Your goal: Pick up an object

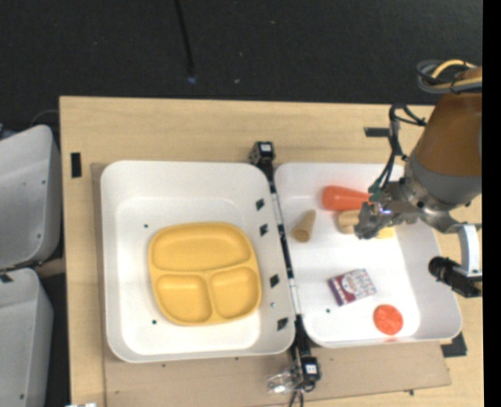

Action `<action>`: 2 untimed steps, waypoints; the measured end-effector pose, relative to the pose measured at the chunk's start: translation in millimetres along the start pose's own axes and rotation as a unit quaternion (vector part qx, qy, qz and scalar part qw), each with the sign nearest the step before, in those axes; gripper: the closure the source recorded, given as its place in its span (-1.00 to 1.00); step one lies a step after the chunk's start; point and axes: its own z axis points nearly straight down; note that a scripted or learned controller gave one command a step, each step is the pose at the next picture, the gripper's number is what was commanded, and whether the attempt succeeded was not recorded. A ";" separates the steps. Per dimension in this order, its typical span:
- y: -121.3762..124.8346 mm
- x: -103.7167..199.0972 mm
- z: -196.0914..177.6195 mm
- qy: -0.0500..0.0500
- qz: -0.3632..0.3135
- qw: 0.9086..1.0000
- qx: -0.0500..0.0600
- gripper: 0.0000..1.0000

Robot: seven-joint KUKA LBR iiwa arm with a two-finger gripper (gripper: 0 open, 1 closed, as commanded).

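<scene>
Now my pincer [370,225] hangs low over the right bin [428,312], beside a tan lump [347,220] just below the orange carrot [344,197]; whether it is open or closed, I cannot tell.

The hand [370,225] hovers over the right bin [428,312], beside an orange carrot [343,198].

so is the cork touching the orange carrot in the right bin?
Apart. The camera view shows white bin floor between the cork and the orange carrot, which lies further up and right.
</scene>
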 end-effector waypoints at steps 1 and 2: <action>6.7 53.3 -7.7 0.000 -0.001 1.000 -0.001 1.00; 8.2 105.8 -16.7 0.000 -0.001 1.000 -0.001 1.00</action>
